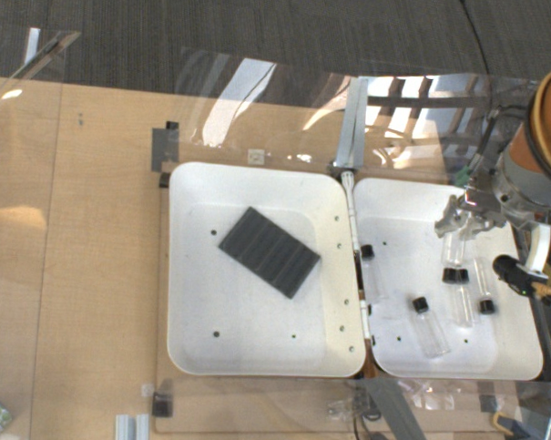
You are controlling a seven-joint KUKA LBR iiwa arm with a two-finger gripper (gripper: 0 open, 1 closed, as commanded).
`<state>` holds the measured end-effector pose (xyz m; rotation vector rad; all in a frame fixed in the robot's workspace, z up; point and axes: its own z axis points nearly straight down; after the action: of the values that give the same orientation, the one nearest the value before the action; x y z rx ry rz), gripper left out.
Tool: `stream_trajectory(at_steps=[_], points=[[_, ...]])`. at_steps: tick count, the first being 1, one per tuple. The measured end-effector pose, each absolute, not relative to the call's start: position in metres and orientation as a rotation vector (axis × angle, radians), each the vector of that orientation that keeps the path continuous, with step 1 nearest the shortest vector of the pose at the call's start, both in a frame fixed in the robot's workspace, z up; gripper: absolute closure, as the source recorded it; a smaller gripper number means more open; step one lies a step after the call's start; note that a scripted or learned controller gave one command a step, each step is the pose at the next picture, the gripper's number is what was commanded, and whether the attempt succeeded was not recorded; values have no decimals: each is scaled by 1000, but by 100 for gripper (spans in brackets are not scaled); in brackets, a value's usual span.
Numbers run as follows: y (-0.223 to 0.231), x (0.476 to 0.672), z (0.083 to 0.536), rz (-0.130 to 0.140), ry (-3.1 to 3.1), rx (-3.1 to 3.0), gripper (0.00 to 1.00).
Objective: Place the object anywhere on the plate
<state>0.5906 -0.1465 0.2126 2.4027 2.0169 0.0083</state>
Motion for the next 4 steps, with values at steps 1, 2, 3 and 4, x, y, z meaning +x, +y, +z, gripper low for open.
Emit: stream_trajectory(at_steps=[1,2,3,4], points=[[-147,591,213,8,2017,2403,0],[-145,593,224,14,2024,2393,100],[-145,593,224,14,2023,2394,0],[-143,595,234,20,2031,2384,100]])
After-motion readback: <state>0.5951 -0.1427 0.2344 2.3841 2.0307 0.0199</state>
